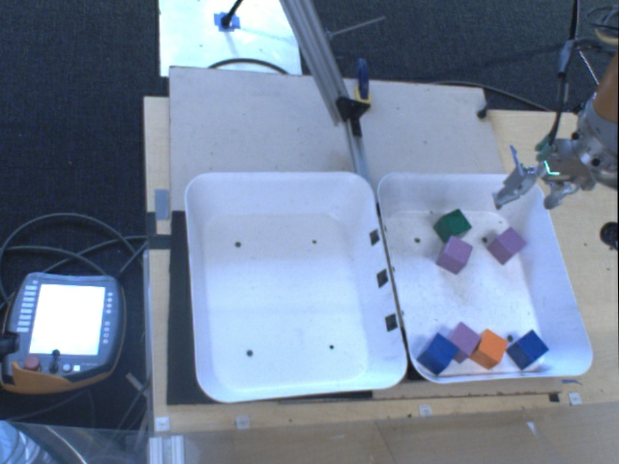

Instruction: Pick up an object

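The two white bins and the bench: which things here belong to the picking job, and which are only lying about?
For the job:
- gripper over the right bin's far edge
- green cube
- two purple cubes
- near row: blue, purple, orange, blue

Lying about:
- left bin
- control pendant
- clamp

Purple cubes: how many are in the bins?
3, all in the right bin: two side by side mid-bin, near the green cube; one in the front row, touching the orange cube.
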You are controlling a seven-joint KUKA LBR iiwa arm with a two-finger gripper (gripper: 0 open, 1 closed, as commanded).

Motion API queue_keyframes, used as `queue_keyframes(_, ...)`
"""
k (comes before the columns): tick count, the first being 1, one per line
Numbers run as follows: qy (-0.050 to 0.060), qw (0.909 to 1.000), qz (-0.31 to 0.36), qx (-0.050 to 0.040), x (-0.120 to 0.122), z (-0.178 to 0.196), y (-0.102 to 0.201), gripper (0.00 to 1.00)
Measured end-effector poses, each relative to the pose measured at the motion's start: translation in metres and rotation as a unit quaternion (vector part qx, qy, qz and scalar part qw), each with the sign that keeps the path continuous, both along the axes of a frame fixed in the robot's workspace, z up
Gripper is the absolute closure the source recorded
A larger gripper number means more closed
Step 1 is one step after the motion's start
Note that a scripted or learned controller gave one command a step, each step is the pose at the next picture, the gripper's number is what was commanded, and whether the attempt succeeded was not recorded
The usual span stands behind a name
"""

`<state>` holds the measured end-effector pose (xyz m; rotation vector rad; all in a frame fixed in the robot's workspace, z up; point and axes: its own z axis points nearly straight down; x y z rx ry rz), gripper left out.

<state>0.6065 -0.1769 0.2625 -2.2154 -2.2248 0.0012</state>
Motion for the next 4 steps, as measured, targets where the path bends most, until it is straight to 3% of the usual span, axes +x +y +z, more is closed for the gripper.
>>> queue_keyframes(1,-0.002,1.0000,0.001,-0.0008,0.001,0.002,0.000,0.00)
queue_keyframes(3,0.000,1.0000,-0.001,-0.0001,-0.007,-0.101,0.004,0.00)
queue_keyframes(4,-0.004,1.0000,-0.001,-0.0003,-0.005,-0.141,-0.006,0.00)
